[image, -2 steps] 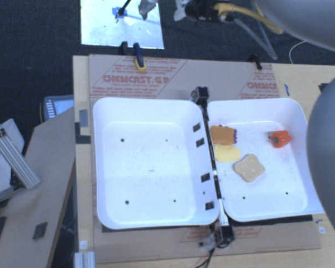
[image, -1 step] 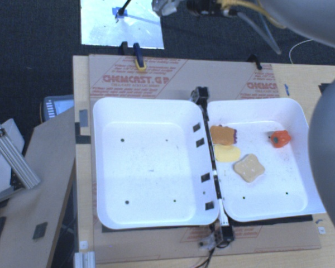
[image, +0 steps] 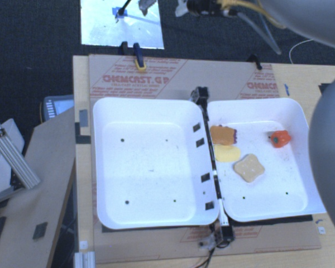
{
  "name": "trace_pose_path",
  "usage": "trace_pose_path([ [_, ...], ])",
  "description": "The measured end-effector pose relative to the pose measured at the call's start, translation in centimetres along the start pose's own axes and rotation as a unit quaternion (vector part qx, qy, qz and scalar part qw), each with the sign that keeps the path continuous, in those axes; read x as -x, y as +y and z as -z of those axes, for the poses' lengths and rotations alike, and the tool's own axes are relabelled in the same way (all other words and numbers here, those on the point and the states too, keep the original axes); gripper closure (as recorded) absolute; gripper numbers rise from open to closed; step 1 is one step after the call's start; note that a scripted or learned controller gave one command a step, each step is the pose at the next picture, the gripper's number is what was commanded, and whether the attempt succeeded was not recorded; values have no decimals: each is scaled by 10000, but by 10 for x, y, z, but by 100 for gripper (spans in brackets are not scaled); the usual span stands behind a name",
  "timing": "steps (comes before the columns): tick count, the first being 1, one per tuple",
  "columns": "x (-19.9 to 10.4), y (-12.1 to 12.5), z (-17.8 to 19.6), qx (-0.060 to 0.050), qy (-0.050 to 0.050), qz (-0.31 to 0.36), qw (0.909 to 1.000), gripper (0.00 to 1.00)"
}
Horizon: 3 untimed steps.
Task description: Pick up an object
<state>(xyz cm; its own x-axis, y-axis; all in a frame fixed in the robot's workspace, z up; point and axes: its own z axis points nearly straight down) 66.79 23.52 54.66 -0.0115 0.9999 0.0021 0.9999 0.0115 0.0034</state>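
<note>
Two bins side by side on a bench (image: pixel 84 228). In the right bin (image: pixel 293 202), four items: a toast slice (image: pixel 249 168) nearest the front, a flat disc (image: pixel 227 154) just behind-left, a sandwich piece (image: pixel 223 135) behind that by the dividing wall, a pepper (image: pixel 278 139) well apart rightward.

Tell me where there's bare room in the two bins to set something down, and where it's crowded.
The left bin has bare floor from wall to wall. In the right bin, the front strip below the bread slice is free. Crowded: beside the divider, where the orange block, yellow piece and bread sit close together. The red-orange item sits alone towards the right wall.
</note>
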Motion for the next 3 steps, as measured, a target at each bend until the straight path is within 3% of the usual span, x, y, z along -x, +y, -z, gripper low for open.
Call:
trace_pose_path([
  [1, -1, 0, 12, 13, 7, 20, 10000, 100],
  [2, -1, 0, 11, 8, 6, 24, 10000, 0],
  [3, -2, 0, 23, 19, 12, 44, 10000, 100],
])
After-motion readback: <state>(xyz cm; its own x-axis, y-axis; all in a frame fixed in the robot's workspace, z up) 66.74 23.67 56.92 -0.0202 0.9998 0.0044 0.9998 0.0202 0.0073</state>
